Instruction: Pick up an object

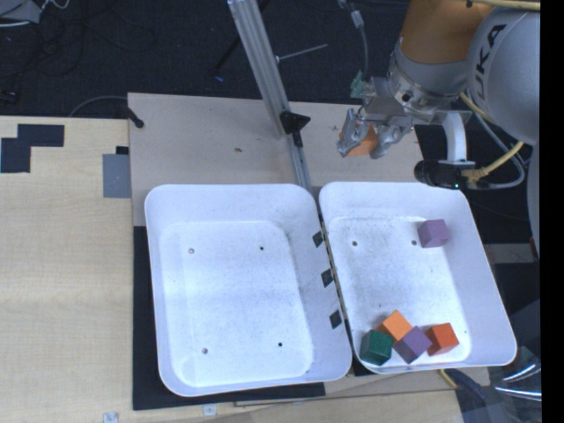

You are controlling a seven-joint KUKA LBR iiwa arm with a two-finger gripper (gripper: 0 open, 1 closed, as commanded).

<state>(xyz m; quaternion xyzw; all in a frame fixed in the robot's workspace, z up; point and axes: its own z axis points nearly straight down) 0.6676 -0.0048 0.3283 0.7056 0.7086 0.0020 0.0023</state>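
My gripper (364, 142) hangs high above the back edge of the right bin (480, 236), shut on a small orange block (364, 144) that shows between its fingers. In the right bin a purple block (432, 233) lies alone near the back right. A cluster sits at the front of that bin: an orange block (397, 324), a green block (376, 348), a second purple block (411, 345) and a red-orange block (441, 337).
The left bin (163, 236) adjoins the right one, with black clips (326, 276) along their shared rim. A slanted aluminium post (264, 69) rises behind the bins, left of the gripper. A black cable fitting (441, 173) sits behind the right bin.
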